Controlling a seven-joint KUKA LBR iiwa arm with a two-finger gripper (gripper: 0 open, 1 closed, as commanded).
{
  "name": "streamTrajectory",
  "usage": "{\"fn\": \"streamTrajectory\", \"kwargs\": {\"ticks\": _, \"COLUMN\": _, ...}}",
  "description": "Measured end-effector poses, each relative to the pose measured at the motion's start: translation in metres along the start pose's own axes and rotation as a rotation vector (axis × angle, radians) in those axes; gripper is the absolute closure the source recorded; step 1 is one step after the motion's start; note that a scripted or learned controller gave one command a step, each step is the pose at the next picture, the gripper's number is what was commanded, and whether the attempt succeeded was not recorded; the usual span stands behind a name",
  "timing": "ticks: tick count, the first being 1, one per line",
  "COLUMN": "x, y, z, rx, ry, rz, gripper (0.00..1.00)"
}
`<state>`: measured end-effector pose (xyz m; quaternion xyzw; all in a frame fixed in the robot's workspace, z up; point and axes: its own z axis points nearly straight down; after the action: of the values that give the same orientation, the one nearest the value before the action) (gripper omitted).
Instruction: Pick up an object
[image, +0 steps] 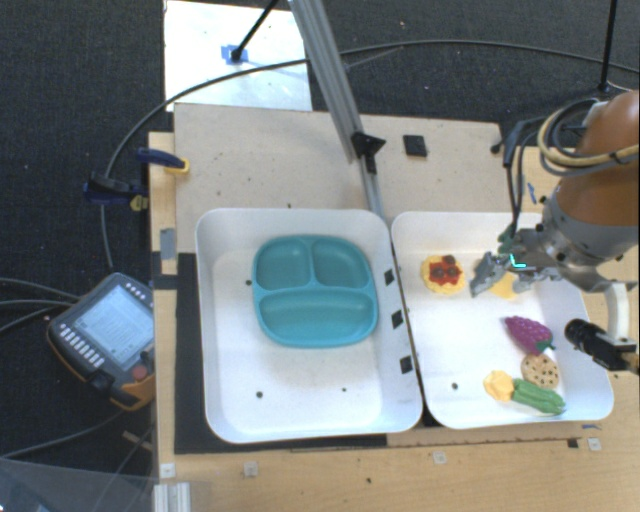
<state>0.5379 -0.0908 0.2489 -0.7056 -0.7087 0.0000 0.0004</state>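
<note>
One pincer (497, 273) is hanging over the right bin (455, 345), in its upper part, with grey fingers pointing toward the small round pizza-like toy (444, 274). Whether those fingers are spread or closed I cannot tell, and nothing is showing between them. A yellow piece (505, 289) is lying just beside the pincer, partly under it, on the side away from the pizza toy. Below the pincer, nearer the front edge of that bin, a purple grape bunch (527, 331) is resting, and further down a speckled cookie (540, 372), a green pickle-like piece (539, 398) and a yellow lump (498, 384) are clustering close together. Behind the pincer the arm (600, 190), with its orange band, is reaching in with cables looping above it. Left of the right bin, the left bin (230, 350) is carrying a teal divided plate (315, 290). Both bins are sitting on the counter (260, 160), and a handheld control pendant (105, 335) is lying off its left side.
</note>
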Motion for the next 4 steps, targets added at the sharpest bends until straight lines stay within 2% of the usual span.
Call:
{"fn": "streamTrajectory", "kwargs": {"ticks": 1, "x": 0.0, "y": 0.001, "z": -0.001, "rx": -0.002, "ry": 0.0, "rz": 0.0, "gripper": 0.0}}
{"fn": "streamTrajectory", "kwargs": {"ticks": 3, "x": -0.004, "y": 0.0, "z": 0.081, "rx": 0.0, "ry": 0.0, "rz": 0.004, "gripper": 0.0}}
{"fn": "streamTrajectory", "kwargs": {"ticks": 4, "x": -0.003, "y": -0.009, "z": 0.13, "rx": 0.001, "ry": 0.0, "rz": 0.003, "gripper": 0.0}}
